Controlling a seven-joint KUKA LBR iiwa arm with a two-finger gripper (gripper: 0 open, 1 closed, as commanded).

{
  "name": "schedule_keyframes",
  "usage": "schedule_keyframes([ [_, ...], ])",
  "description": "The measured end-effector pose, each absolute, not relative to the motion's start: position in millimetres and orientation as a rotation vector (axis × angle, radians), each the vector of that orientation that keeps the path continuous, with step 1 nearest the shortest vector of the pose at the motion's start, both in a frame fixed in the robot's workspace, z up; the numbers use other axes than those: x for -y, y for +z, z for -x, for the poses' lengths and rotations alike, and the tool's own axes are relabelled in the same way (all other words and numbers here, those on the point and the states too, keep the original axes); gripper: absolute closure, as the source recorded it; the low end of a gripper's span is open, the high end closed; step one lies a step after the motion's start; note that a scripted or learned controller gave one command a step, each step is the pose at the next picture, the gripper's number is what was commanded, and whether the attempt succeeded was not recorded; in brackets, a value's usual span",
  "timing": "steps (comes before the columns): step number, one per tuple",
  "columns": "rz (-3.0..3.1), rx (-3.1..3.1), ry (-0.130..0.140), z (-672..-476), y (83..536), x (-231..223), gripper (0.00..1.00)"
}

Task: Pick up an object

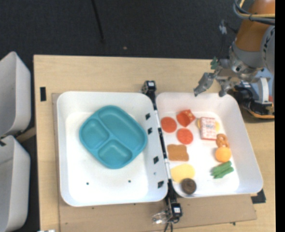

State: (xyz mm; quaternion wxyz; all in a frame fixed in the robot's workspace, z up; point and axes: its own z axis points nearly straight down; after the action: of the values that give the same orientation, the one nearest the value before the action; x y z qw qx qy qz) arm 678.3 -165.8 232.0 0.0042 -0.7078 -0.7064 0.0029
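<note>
Left bin: teal divided tray lying flat, slightly rotated, centre-left of frame. Nothing on it.

Right bin, lower right of frame, holds the food pieces, all loose and apart or barely touching: two red-orange discs, red chunk above them, brown toast slice, yellow piece, dark brown round piece at the bottom edge. Further right: pink/white packet, small pretzel-like piece, orange ball just under it, green beans.

Hand upper right of frame, above the right bin's top rim, over the desk. Fingers spread apart, nothing between them. Not touching any item; nearest is the packet, well below it.
</note>
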Motion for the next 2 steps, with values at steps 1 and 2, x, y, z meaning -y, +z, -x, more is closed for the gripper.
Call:
schedule_keyframes([
  [1,2.222,2.22,0.0,-680.2,238,165,0.0],
  [2,2.221,2.22,0.006,-676.2,194,169,0.0],
])
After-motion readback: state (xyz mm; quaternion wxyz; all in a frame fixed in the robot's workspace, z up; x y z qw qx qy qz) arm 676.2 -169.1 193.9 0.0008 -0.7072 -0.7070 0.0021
